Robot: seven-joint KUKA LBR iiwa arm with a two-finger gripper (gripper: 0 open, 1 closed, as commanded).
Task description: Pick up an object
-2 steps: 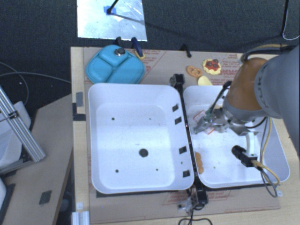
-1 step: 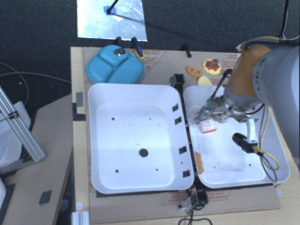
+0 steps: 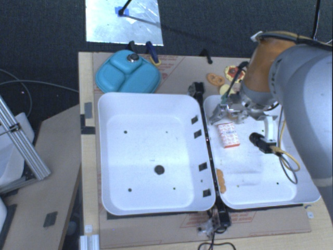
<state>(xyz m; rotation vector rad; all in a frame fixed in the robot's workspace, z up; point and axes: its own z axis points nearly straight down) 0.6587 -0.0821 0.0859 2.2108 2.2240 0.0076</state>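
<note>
A small white box with red print (image 3: 228, 135) lies flat in the back-left part of the right bin (image 3: 260, 191). My gripper (image 3: 222, 113) hangs just above and behind that box, at the end of the grey arm with the orange band (image 3: 265, 61). An orange-brown piece (image 3: 220, 181) rests against the right bin's left wall. A small dark round object (image 3: 159, 170) sits on the floor of the left bin (image 3: 130, 113). The arm hides much of the right bin's right side.
A blue lidded container (image 3: 127, 74) stands behind the left bin. Small orange and yellow items (image 3: 214, 78) lie behind the right bin. A black cable end (image 3: 260, 141) and a yellow loop (image 3: 289, 163) hang from the arm over the right bin. An aluminium frame (image 3: 21, 145) stands at the left.
</note>
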